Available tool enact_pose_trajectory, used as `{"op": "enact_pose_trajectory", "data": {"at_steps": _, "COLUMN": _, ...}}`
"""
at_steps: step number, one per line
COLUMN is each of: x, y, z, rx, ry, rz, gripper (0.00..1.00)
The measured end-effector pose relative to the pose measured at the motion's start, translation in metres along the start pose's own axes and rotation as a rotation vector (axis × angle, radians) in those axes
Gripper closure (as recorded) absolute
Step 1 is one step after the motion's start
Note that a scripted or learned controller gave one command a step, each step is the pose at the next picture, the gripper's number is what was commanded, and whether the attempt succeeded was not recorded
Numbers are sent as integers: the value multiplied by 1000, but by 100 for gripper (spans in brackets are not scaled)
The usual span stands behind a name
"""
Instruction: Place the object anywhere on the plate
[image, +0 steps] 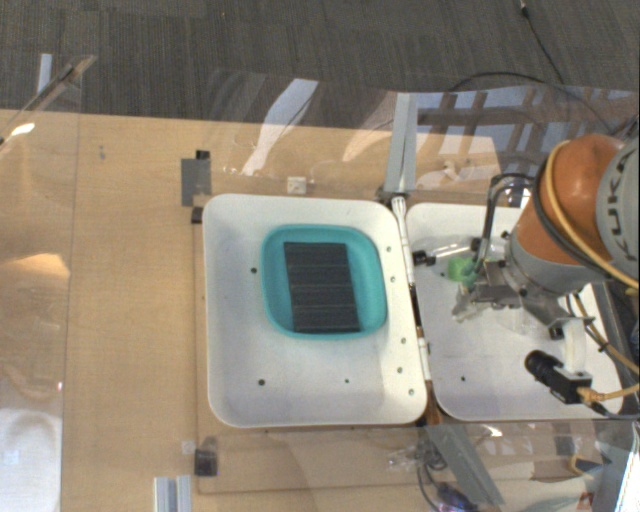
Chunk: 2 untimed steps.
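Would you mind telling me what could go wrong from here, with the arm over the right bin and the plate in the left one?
1. The gripper sits low by a small green object in the right bin; the arm hides the contact, so the grasp may miss.
2. The teal plate lies in the left bin, across the raised rims where the bins meet; a low carry could clip them.
3. The plate's dark ribbed insert might let a small object roll.

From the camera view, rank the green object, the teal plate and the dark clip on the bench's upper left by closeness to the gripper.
1. Green object: in the right bin, right beside the gripper, at its upper left.
2. Teal plate: in the left bin, farther to the view's left.
3. Dark clip: on the bench beyond the left bin's upper-left corner.
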<state>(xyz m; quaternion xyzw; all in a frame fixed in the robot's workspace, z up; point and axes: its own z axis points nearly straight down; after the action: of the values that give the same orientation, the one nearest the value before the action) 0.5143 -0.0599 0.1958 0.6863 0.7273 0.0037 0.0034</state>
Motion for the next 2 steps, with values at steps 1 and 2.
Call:
{"op": "enact_pose_trajectory", "data": {"at_steps": 1, "x": 35, "y": 5, "z": 11, "rx": 5, "ry": 1, "rz": -289, "gripper": 100}}
{"op": "enact_pose_trajectory", "data": {"at_steps": 2, "x": 35, "y": 5, "z": 11, "rx": 4, "ry": 1, "rz": -289, "gripper": 0}}
